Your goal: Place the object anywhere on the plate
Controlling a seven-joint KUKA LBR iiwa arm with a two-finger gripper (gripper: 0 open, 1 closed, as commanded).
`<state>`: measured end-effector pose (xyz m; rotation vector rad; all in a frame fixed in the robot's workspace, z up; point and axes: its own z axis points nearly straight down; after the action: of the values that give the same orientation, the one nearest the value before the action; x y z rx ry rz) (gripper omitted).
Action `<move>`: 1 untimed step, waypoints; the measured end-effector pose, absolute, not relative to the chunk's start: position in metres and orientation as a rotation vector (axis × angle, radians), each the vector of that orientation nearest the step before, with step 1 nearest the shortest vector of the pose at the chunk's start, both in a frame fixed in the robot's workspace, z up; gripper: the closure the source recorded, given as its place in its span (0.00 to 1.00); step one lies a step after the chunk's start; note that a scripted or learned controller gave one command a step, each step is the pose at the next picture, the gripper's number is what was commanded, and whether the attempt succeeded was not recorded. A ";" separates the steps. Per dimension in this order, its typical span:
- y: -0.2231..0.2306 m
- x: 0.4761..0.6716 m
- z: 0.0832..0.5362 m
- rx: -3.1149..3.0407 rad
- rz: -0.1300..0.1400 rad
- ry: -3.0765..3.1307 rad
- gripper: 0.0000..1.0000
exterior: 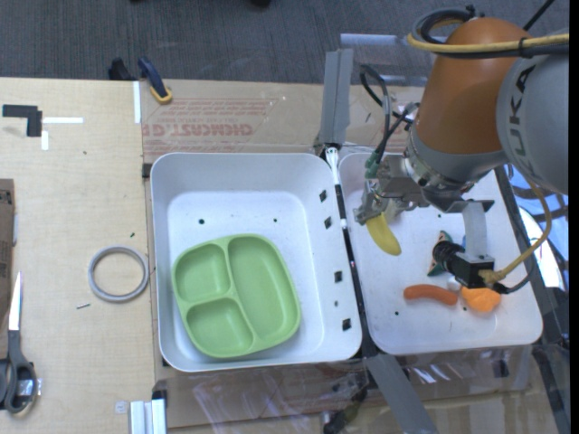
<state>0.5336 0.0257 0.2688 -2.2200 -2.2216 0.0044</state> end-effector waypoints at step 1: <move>0.121 0.545 0.197 -2.222 0.008 -2.219 1.00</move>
<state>0.5452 0.1207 0.1966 -2.2220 -2.2187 0.0080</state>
